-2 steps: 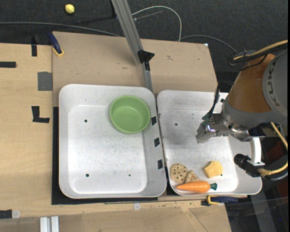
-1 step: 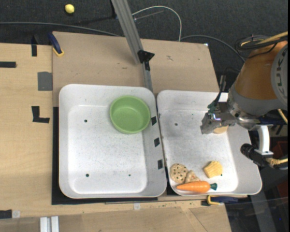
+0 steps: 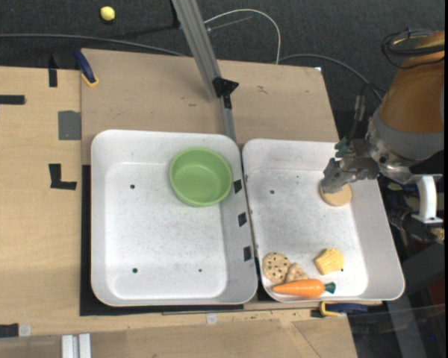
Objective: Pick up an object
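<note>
Right bin, upper edge: end effector (image 3: 337,179) sits over a tan round piece (image 3: 337,196).
Grip state: cannot tell.
Other items: cookie (image 3: 275,265), carrot (image 3: 305,289), cheese wedge (image 3: 328,260); green bowl (image 3: 201,176) in left bin.
Advice: centre squarely over the piece before lifting.

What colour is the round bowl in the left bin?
Light green: the round bowl sits near the left white bin's far right corner, clearest in the camera view.

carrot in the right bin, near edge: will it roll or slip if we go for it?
Likely rolls: the carrot looks round and tapered, lying on its side. Probably slippery, since its surface looks smooth like plastic. It sits against the right bin wall beside the cookie, so access looks tight.
</note>
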